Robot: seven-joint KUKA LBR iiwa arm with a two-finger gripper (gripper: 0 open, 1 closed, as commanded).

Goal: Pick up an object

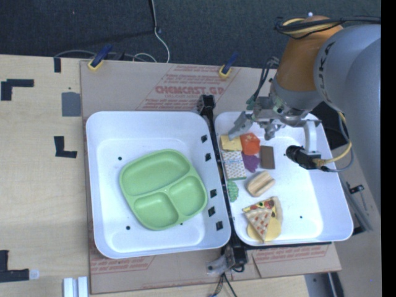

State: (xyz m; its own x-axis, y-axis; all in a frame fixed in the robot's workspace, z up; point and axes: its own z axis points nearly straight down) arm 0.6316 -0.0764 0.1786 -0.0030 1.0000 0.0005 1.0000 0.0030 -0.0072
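My gripper (254,130) hangs over the back left part of the right bin (322,224), open, its two grey fingers spread wide. Just in front of the fingertips lies a red-orange toy piece (250,143), with nothing visibly held between the fingers. Around it are a yellow cheese wedge (229,143), a purple piece (250,162) and a brown chocolate bar (267,157). Further forward lie a hot dog bun (260,182), a pizza slice (264,219), a checkered waffle piece (234,164) and a small green piece (232,191).
The left bin (105,135) holds a green divided plate (163,189). A black divider with clips (213,166) runs between the bins. The arm's orange band (300,54) and grey body rise at the right. A black cable (303,156) hangs above the right bin.
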